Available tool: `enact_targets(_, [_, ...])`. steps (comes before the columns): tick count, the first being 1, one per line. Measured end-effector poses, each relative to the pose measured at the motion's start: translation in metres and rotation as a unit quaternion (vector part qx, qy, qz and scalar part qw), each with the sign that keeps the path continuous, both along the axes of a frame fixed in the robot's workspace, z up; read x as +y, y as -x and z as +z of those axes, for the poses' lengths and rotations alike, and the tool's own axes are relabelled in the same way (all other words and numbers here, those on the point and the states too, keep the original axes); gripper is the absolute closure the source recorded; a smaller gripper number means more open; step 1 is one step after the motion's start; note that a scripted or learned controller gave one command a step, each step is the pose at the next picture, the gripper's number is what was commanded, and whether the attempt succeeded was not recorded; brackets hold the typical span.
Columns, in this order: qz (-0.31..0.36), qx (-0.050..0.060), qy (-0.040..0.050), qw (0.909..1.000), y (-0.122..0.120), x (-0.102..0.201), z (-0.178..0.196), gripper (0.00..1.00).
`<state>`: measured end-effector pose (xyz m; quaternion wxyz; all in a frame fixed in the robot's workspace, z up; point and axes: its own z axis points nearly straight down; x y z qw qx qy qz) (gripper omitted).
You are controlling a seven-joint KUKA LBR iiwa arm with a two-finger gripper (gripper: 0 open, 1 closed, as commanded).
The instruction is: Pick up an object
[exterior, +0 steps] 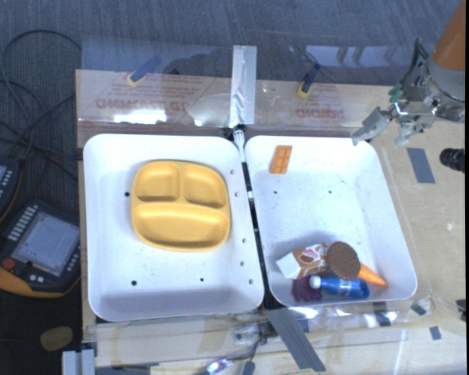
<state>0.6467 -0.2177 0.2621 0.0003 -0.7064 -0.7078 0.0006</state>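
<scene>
I see the gripper (392, 123) beyond the right bin's (391, 194) far right corner, jaws spread and holding nothing. Loose objects cluster in that bin's near corner: blue bottle (341, 287), brown disc (344, 259), orange carrot (371, 275). A yellow divided tray (180, 205) sits in the left bin (102, 209).

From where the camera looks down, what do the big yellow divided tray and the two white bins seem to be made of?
The yellow three-compartment tray looks like moulded plastic: one even colour, rounded corners and a soft matte sheen. The two shallow white bins, left and right, also look like thin formed plastic, smooth and slightly glossy with rolled rims, though coated metal cannot be ruled out from this view.
</scene>
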Motion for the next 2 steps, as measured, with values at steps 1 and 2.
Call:
enact_targets(1, [-0.029, 0.000, 0.0002, 0.9996, 0.030, 0.011, 0.026, 0.00])
enact_targets(2, [-0.206, 0.001, 0.0001, 0.9785, 0.046, 0.020, -0.071, 0.00])
